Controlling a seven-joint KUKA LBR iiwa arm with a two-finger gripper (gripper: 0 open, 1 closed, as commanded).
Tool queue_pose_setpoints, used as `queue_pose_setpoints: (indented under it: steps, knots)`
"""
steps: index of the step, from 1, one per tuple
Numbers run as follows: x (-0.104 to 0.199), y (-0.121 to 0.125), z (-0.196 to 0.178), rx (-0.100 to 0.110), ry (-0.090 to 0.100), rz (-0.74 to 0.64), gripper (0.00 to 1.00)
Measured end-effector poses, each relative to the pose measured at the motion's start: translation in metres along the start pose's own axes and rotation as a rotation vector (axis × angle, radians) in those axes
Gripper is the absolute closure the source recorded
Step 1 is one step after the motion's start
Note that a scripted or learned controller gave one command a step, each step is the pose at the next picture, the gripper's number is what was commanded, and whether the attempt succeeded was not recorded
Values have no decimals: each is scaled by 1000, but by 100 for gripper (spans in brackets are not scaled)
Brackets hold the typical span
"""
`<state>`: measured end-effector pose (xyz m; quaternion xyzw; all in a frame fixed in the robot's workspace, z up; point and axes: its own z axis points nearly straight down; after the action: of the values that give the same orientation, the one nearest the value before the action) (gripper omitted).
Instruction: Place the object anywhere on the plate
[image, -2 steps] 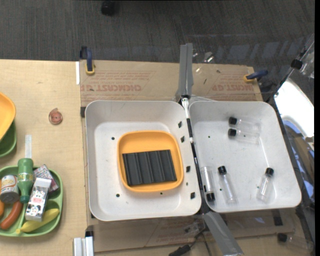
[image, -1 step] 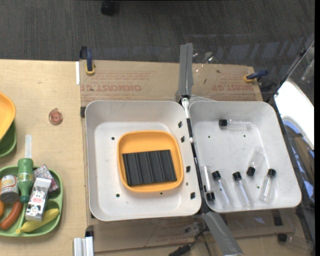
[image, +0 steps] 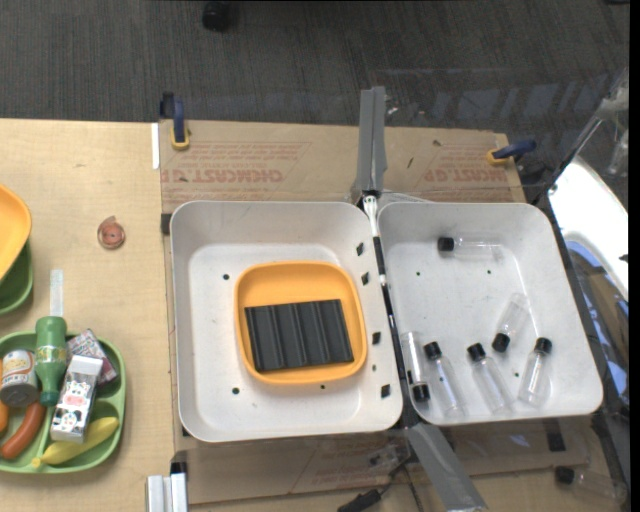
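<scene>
the left bin (image: 200, 300) holds an orange plate (image: 300, 322) with a dark ribbed insert (image: 300, 334) lying flat on it. the right bin (image: 560, 300) holds clear vials with black caps: one (image: 465, 243) near the back, four (image: 485, 375) standing apart along the front. none touches the plate. left on the table (image: 90, 180) sits a green tray (image: 60, 420) of toy food. i cannot tell the gripper's state.

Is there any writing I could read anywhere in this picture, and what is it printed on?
"CHEMCAST", printed in red on the cardboard sheet behind the left bin; it appears upside down and faint, so I may have it wrong.
Red print on the cardboard near the blue clamp: too faint to read.
Labels on the can and small carton on the green tray: too small.
</scene>
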<state>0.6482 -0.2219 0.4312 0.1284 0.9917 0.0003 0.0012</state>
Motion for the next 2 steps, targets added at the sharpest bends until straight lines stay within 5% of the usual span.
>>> queue_pose_setpoints:
  steps: [1,2]
  knots:
    - [32,-9,-8,-1,-1,-404,0]
    - [34,-8,51,-2,-1,-883,0]
